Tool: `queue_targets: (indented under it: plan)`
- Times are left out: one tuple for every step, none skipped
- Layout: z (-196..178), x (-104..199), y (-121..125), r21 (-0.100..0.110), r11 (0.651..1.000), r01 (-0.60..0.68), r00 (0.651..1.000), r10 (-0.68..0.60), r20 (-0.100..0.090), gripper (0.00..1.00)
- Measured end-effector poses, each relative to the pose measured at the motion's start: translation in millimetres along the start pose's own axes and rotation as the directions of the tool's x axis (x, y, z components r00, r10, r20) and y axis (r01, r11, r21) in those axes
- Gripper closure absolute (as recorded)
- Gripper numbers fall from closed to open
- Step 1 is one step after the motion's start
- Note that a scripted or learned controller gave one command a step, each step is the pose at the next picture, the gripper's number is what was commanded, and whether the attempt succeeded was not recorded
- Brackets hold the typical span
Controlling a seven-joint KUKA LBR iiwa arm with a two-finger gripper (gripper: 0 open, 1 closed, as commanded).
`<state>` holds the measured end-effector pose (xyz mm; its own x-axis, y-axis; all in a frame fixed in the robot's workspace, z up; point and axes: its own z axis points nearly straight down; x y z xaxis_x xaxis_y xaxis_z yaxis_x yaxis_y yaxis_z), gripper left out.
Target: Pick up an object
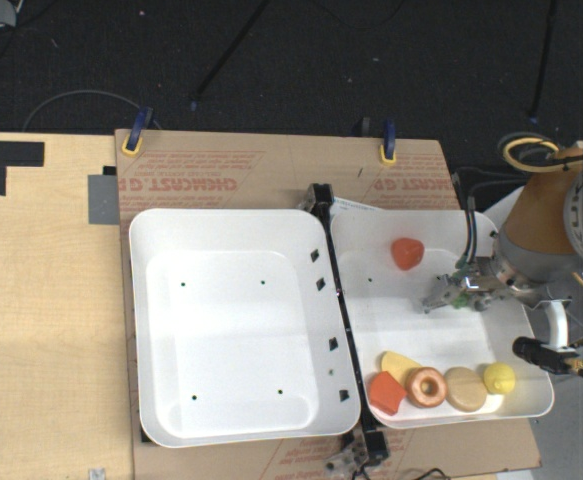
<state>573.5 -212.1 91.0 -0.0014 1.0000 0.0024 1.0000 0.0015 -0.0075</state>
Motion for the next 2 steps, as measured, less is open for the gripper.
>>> queue_targets:
  plan:
    - [3.5, 76.4, 64.2, -0.008, 1.0, 0.005, 1.0, -0.005, 0.001, 0.0]
    - [-7.3, 72.1, 62.8, -0.008, 1.0, 0.0, 1.0, 0.0, 0.003, 1.0]
